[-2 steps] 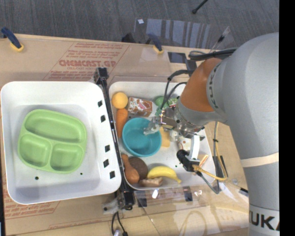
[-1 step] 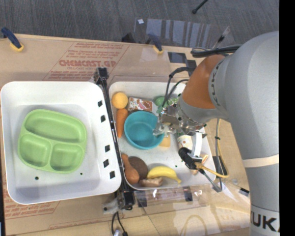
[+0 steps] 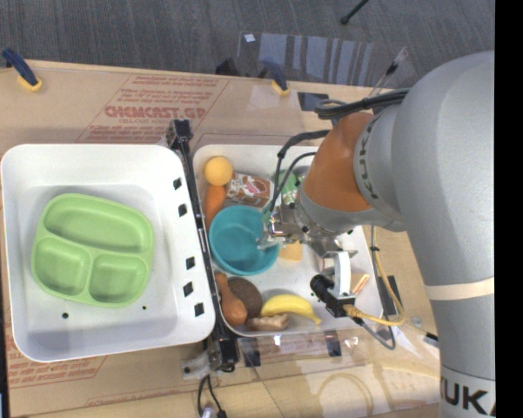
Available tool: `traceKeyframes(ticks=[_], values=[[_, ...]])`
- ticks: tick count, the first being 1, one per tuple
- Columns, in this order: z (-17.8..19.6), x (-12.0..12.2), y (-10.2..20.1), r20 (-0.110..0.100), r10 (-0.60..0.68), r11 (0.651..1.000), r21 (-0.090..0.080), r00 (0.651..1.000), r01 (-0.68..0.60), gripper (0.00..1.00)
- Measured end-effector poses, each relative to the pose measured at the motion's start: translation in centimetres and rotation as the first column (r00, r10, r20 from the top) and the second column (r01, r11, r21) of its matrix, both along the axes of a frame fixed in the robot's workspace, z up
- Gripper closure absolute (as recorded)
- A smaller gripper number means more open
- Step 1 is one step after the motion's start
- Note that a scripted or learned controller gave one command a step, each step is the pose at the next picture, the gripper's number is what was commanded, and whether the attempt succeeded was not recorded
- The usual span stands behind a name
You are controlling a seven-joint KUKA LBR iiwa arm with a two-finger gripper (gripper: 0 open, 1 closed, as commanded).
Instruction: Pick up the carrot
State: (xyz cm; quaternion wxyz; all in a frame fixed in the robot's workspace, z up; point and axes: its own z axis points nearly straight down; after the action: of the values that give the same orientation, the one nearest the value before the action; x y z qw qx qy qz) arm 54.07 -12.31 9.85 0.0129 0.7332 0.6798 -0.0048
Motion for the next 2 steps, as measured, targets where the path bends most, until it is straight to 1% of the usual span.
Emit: traceKeyframes(ticks=[1, 2], values=[[5.6, 0.4, -1.9, -0.019, -0.460, 0.888, 0.024, 0.888, 0.460, 1.00], [2.6, -1.6, 2.7, -0.019, -0.490, 0.872, 0.016, 0.872, 0.490, 1.00]])
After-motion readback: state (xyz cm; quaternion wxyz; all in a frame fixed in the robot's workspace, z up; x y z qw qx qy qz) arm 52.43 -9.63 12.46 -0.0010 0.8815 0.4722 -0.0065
